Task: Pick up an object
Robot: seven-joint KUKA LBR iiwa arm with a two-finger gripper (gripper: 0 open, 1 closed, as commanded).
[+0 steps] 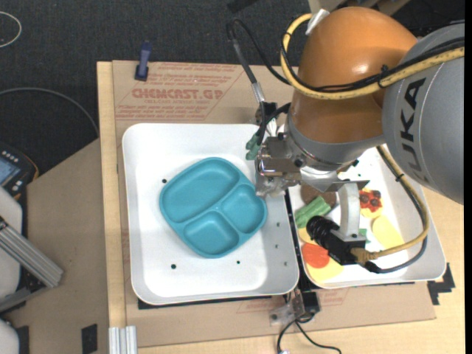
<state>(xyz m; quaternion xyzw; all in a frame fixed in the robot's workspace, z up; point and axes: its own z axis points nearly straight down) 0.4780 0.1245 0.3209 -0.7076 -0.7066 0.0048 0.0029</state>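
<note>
Object: teal three-compartment plate [212, 206], lying flat in left white bin [147, 264] | Gripper [269, 174]: at plate's right rim | Finger state: cannot tell

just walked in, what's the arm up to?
The arm reaches in from the right and hangs over the seam between the two white bins. The left bin holds a blue divided plate; the right bin holds small toys, among them a green piece and an orange disc. Nothing looks lifted yet.
</note>
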